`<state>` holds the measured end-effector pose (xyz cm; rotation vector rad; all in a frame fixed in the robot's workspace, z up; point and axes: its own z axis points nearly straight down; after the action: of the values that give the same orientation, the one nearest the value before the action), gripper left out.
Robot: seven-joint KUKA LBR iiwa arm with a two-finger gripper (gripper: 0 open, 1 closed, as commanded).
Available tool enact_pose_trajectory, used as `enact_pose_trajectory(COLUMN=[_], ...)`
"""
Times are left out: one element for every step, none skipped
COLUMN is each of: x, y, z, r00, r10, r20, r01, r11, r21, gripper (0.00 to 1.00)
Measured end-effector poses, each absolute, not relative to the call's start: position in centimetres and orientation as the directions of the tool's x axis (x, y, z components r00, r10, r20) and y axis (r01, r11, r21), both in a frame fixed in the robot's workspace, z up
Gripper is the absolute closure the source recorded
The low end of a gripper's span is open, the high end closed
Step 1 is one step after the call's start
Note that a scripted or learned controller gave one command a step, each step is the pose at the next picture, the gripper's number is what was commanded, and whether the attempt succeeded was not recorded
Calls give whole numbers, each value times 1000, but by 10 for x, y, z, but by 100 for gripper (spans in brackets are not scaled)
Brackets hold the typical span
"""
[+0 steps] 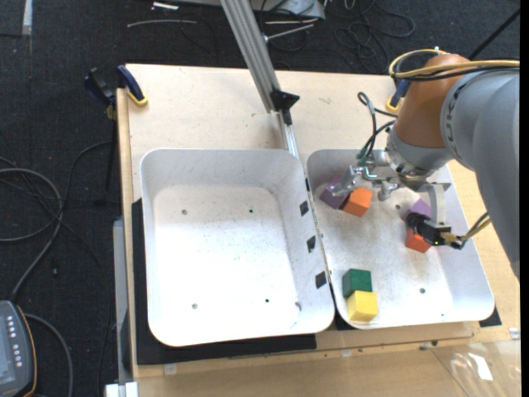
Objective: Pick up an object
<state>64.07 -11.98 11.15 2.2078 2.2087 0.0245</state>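
Nearest us, a yellow block (362, 306) touches a green block (357, 281) in the right bin (463, 300); beyond them our end effector (370, 187) hovers over an orange cube (358, 202), its grip unclear to us.

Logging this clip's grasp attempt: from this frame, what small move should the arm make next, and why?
Probably a short straight descent. The gripper hangs in the right bin just above the orange block, with a purple piece close on its left. Nothing shows between its fingers, so lowering onto the orange block seems the likeliest step before closing.
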Motion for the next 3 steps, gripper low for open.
enact_pose_trajectory(x=[631, 663, 590], y=[-165, -119, -138], z=[195, 120, 97], r00=[3, 2, 4], r10=[1000, 1000, 1000], r20=[-5, -4, -3], r01=[1000, 1000, 1000], r11=[-3, -2, -4], r21=[9, 22, 1], gripper=[0, 0, 0])
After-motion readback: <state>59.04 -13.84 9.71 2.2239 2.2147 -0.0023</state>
